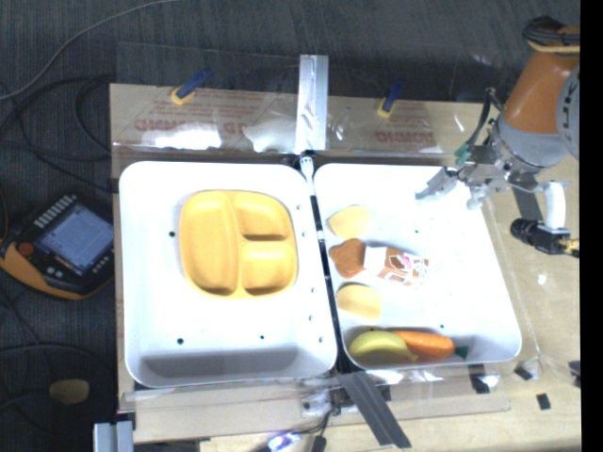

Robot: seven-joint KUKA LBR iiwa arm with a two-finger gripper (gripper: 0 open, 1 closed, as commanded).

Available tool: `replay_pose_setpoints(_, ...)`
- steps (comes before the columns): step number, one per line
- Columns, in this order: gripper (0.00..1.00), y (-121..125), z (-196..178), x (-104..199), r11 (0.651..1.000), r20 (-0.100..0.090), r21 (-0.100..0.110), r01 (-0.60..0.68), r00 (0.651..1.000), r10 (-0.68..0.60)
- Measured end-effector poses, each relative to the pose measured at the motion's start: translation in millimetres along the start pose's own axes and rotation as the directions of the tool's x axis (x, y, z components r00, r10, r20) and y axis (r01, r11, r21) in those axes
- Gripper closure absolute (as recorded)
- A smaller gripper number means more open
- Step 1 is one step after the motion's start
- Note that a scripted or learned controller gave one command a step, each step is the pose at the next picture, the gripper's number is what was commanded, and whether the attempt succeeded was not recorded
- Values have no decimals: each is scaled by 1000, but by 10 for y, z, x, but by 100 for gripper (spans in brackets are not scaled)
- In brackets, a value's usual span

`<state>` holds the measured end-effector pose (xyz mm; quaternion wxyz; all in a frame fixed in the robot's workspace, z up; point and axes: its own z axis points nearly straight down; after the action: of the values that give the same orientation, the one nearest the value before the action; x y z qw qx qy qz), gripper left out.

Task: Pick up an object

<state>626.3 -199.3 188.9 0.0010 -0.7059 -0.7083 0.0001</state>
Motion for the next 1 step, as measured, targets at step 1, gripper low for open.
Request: replay_pose_setpoints(1, 0, -861, 679, 251, 970, 15, -29, 241, 970, -241)
